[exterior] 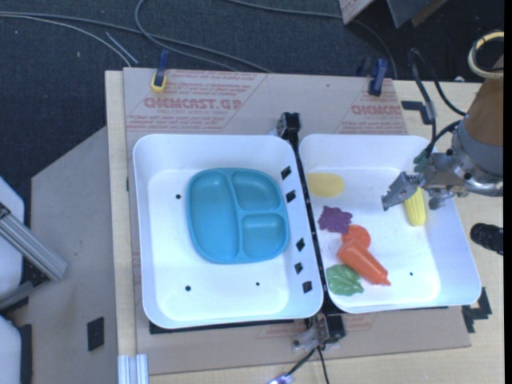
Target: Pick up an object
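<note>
My gripper (413,201) hangs over the right bin (448,254), near its right side. Its two grey fingers stand spread, one on each side of a yellow toy corn cob (416,210) that lies on the bin floor. The fingers do not press on the cob, so the gripper is open. Further left in the same bin lie a pale yellow piece (326,185), a purple grape bunch (334,218), an orange-red round piece (358,235), an orange carrot (366,265) and a green piece (344,280).
The left bin (160,286) holds a blue compartment plate (238,214). A black divider with clips (298,214) runs between the bins. The arm's grey and orange wrist (484,138) reaches in over the right bin's right rim.
</note>
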